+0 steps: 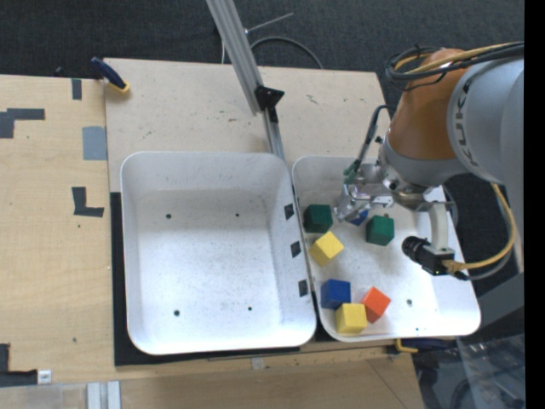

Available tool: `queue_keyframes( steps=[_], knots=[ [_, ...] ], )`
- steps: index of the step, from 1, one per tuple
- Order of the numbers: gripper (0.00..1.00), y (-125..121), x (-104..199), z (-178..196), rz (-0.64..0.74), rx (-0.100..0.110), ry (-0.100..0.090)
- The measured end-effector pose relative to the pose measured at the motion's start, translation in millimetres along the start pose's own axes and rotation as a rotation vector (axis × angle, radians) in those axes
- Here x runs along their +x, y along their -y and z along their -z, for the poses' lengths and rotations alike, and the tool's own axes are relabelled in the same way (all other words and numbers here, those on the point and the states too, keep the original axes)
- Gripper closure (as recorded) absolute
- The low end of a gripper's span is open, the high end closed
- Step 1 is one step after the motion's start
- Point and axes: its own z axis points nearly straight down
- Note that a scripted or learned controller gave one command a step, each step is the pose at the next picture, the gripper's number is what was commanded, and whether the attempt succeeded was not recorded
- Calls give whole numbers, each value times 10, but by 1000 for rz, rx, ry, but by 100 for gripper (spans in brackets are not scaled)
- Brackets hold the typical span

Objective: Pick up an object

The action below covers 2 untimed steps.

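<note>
My gripper (354, 206) is low inside the right bin (460, 309), near its back half. A small blue piece (360, 219) peeks out right under the gripper, and I cannot tell whether it is held. A dark green block (318, 218) lies just left of the gripper and a green block (380, 229) just right of it. In front of these lie a yellow block (327, 247), a blue block (335, 293), an orange block (375, 302) and a second yellow block (351, 317).
The left bin (136, 228) sits beside the right one, their walls touching. A slanted metal pole (243, 49) runs down to the bins' shared back corner. The arm's orange wrist band (426, 118) and cables hang over the right bin's back right.
</note>
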Motion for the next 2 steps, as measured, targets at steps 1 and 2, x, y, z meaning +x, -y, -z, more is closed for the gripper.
queue_keyframes(
  steps=[1,2],
  knots=[
    [100,-27,518,114,1,-1,0],
    [100,-146,1025,231,1,-2,0]
  ],
)
